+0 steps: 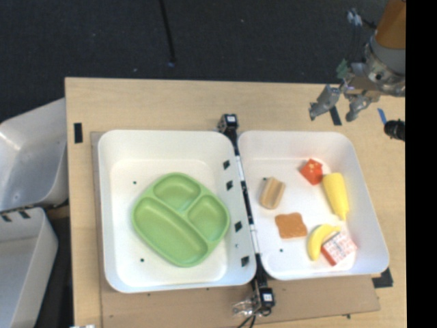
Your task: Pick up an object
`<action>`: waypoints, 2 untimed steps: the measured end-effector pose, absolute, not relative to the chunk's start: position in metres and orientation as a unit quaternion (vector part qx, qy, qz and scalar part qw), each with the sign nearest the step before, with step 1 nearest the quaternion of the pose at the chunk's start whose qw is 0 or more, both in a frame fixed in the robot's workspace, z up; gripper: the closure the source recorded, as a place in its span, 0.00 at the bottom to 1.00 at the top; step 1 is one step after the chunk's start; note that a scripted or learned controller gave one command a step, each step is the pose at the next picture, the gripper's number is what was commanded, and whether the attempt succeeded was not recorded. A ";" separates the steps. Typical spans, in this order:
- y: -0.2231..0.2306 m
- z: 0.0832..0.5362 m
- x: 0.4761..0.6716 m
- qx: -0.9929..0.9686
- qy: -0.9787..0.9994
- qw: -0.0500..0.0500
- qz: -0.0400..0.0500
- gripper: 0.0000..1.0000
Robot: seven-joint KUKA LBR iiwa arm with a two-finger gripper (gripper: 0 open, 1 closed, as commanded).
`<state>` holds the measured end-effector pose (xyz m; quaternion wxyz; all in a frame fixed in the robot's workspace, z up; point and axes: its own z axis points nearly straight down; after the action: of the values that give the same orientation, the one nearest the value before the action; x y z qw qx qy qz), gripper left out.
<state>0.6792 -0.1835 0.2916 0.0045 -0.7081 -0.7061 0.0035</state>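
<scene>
Nearest in the right bin (365,203) lie a red-and-white carton (339,247), a small banana (316,240) and toast (291,225), loose and well apart, easy picks. Farther back, a yellow corn cob (336,194) points its long axis near-to-far beside a red piece (311,171). Beyond the far rim hovers the gripper (339,107), fingers spread wide, holding nothing.

Green tray (180,219) in left bin (109,183); toy foods in right bin (362,176); hand (339,106) spread open, empty, at one o'clock.
</scene>
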 end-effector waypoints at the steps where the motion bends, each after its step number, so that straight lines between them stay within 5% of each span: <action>1: -0.183 0.301 0.681 -0.707 -0.708 -0.001 0.000 0.00; 2: -0.184 0.258 0.686 -0.706 -0.708 -0.001 0.001 0.00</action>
<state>0.6864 -0.1842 0.2578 -0.0005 -0.7064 -0.7078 0.0012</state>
